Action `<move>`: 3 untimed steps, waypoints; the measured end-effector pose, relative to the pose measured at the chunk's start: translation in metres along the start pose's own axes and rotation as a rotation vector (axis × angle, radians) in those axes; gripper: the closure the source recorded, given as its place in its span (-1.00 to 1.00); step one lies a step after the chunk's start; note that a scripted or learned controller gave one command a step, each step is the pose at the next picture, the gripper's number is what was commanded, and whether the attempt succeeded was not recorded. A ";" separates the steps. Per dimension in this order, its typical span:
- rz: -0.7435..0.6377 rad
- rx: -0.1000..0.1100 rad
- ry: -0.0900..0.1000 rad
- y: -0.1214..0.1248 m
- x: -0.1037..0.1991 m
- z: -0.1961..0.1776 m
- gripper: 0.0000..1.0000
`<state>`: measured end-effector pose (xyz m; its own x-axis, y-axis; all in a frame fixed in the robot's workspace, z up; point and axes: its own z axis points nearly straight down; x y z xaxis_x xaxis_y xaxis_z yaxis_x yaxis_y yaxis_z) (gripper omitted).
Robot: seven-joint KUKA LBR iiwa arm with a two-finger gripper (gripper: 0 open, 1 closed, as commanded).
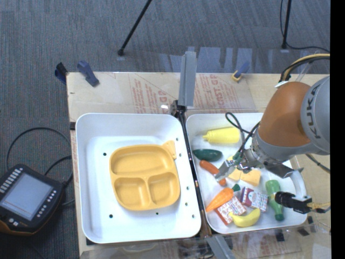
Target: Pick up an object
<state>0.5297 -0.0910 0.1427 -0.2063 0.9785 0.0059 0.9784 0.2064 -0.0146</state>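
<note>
The right bin point(302, 196) holds several toy foods. A yellow mustard bottle point(222, 136) lies at its back, with a dark green cucumber point(208, 155) just in front. A small carrot point(211, 169) and a larger carrot point(220, 198) lie left of centre. A yellow cheese wedge point(248, 176), red-and-white packets point(249, 198), a banana point(245, 218) and a green bottle point(275, 198) fill the front. My gripper point(237, 163) is down in this bin, over the cheese wedge and beside the small carrot. Nothing shows as lifted.
The left bin point(91, 198) carries a yellow divided tray point(144, 176). A grey upright post point(187, 82) stands behind the seam between the bins. A teach pendant point(24, 197) lies on the floor at left. The arm's orange band point(288, 117) hangs over the right bin's back right.
</note>
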 end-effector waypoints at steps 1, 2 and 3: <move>0.006 -0.013 -0.004 0.035 -0.016 0.055 -1.00; 0.013 -0.011 -0.002 0.033 -0.017 0.046 1.00; 0.068 -0.026 -0.006 0.083 0.035 -0.078 1.00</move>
